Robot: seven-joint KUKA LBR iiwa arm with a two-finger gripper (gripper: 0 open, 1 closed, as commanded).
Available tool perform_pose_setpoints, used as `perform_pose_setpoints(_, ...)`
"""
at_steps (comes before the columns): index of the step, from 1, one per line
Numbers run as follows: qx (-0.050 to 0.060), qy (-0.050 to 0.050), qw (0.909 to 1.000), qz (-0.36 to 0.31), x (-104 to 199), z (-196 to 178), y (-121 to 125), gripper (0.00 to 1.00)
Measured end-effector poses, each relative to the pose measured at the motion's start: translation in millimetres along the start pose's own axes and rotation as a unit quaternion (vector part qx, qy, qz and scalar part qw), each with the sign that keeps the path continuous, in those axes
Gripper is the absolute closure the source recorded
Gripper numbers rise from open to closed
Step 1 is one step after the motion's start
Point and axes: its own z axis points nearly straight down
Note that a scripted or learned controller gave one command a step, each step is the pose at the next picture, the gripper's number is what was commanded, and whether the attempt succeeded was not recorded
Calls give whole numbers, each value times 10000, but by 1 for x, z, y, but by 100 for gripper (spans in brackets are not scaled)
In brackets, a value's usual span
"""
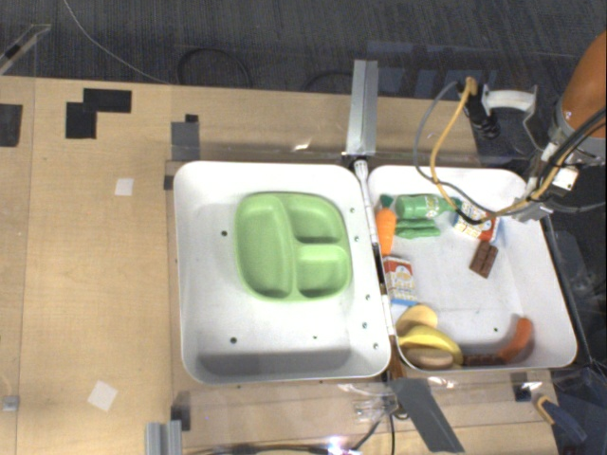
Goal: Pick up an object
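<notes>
A: So, where is the claw [555, 178]?

B: At the far edge of the right bin [560, 282], under a tangle of cables. It sits over the bin's corner, probably because every loose item lies in that bin.

A: Is it open? Holding anything?

B: I cannot tell how wide it is; cables and glare hide it. Nothing shows in its grip.

A: What is nearest to it?

B: A brown bar [485, 257], just below and to the left of the claw, apart from it. It looks like the easiest pick. Further left lie a green can [417, 207] and a carrot [385, 227]. A banana [422, 320] lies well below. Far left, the left bin [204, 339] holds a green tray [289, 245].
</notes>
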Motion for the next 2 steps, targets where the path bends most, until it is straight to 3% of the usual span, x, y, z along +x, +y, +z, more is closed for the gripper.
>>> perform_pose_setpoints(1, -5, -26, 9983, -575, -83, 29, 44, 100)
perform_pose_setpoints(2, -2, -1, 9965, -836, -50, 1, 30, 100)
